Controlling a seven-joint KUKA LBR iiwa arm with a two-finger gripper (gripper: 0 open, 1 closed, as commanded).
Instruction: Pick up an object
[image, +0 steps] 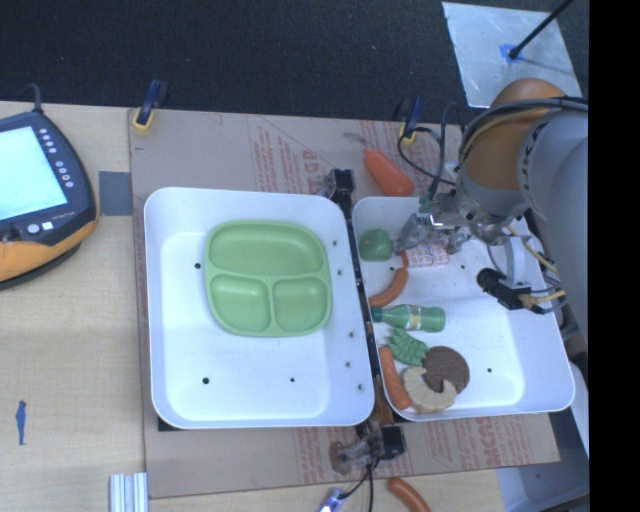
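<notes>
The right bin (510, 350) holds several toy foods: a green ball-like piece (376, 244) at its far left corner, a sausage (389, 288), a green bottle (410, 318), a green leafy piece (406, 348), a carrot (392, 378) and a brown-and-tan cookie (437, 378). My gripper (432, 232) hangs low over the far part of this bin, just right of the green ball, above a small reddish-white item (430, 256). Nothing is visibly held between its fingers.
The left bin (180, 380) holds a green divided plate (268, 277). An orange carrot (388, 173) lies on the cardboard behind the bins, another orange piece (410, 494) lies in front. A teach pendant (40, 195) rests at far left. Cables trail by the arm (515, 150).
</notes>
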